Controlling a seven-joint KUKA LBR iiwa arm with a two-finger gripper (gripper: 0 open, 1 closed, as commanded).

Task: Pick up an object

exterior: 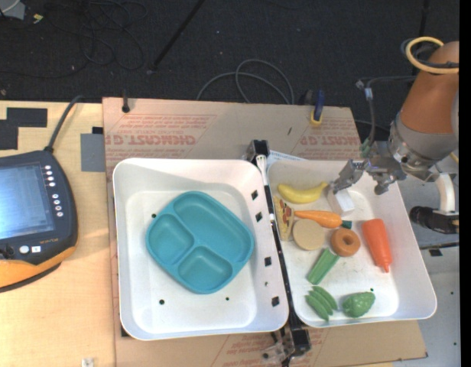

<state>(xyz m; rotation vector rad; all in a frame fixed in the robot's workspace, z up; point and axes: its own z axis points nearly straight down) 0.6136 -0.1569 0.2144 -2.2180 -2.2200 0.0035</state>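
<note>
Claw (365,176) spread wide (holding nothing), above right bin (419,281), near banana (300,193)

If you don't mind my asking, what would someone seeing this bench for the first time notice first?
Probably the large teal three-compartment plastic plate, lying alone in the left shallow white bin. Next, the colourful toy food in the right shallow white bin: a yellow banana, two orange carrots, a brown doughnut and green vegetables. The grey arm's pincer hovers at that bin's far edge.
</note>
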